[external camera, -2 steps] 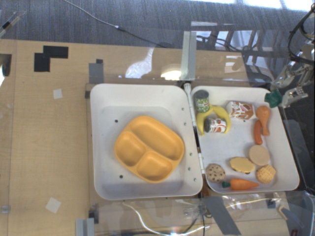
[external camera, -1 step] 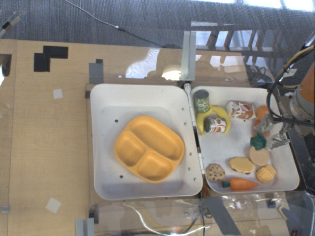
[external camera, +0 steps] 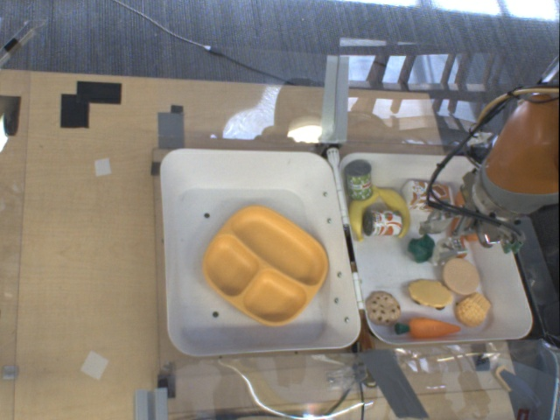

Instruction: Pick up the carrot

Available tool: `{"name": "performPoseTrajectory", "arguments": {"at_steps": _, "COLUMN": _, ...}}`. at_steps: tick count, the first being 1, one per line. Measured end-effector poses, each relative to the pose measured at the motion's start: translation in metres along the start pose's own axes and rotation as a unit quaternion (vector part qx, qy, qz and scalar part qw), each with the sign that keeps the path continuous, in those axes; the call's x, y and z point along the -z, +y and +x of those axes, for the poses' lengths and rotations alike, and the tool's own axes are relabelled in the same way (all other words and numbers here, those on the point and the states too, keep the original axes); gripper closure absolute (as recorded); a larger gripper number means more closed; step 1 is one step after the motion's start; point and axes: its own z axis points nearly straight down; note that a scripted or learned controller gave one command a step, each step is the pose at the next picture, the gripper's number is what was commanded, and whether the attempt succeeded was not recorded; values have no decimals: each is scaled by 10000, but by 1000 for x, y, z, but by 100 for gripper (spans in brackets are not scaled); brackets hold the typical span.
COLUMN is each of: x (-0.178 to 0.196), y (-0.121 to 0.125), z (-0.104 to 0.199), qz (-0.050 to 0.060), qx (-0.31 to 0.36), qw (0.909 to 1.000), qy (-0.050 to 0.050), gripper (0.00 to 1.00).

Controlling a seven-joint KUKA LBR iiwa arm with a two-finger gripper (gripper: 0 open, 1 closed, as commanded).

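Camera view: approach step. Tool (external camera: 457, 245) hung over right bin's (external camera: 523, 315) middle, aperture impossible to tell (cabling obscured it). Carrot (external camera: 430, 328) lay ungrasped at front rim; next move needs travel forward, then descent.

orange carrot (external camera: 430, 328) lies flat, right bin's front edge.

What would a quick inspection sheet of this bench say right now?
Surface: wooden bench bearing the left bin and right bin, side by side.
Job's things: carrot lies along the right bin's near edge, untouched.
Clutter: yellow divided plate in the left bin; in the right bin a cookie, waffle, banana, green can and other toy foods.
Grippers: gripper is low over the right bin, above the carrot's spot; finger state unclear.
Cables: black cable loops by the arm; wires at the bench's front edge.
Surroundings: grey carpet behind.
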Motion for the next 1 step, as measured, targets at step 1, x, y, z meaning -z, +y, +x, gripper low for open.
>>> {"name": "performPoseTrajectory", "arguments": {"at_steps": 1, "x": 123, "y": -33, "z": 31, "qz": 63, "qx": 278, "qw": 9996, "qy": -80, "gripper": 100}}
